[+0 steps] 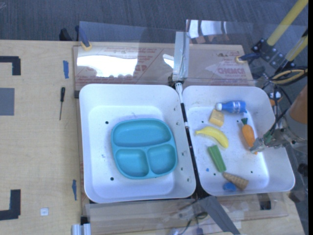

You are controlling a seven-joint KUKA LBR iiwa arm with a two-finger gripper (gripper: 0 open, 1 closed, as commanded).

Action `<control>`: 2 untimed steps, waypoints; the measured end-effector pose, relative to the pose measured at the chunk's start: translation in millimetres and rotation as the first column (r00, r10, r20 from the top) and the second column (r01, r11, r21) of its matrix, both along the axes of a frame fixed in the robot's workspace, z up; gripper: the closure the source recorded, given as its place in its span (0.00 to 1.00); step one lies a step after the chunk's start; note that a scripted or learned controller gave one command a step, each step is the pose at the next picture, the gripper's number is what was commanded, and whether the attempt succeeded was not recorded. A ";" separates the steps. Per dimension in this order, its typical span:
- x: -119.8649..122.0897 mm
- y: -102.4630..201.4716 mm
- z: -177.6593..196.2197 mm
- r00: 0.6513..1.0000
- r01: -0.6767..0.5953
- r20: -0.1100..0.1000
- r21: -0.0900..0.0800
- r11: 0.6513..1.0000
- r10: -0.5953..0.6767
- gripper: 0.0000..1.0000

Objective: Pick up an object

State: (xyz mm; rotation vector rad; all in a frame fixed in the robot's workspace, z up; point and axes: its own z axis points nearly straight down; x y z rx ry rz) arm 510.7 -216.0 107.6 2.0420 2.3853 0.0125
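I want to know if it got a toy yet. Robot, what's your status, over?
Gripper low in right bin, beside carrot; grip unconfirmed. Banana, green block, bottle lying loose. Nothing blocking.

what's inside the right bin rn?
Right bin holds a blue bottle, yellow block, banana, carrot, green piece and cone. The gripper sits by the carrot, covering whatever lies beneath it.
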 end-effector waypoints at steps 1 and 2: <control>35.2 67.2 76.6 0.994 0.107 0.000 -0.004 0.994 -0.107 1.00; 41.0 127.1 115.9 0.998 0.057 -0.002 -0.004 0.998 -0.057 1.00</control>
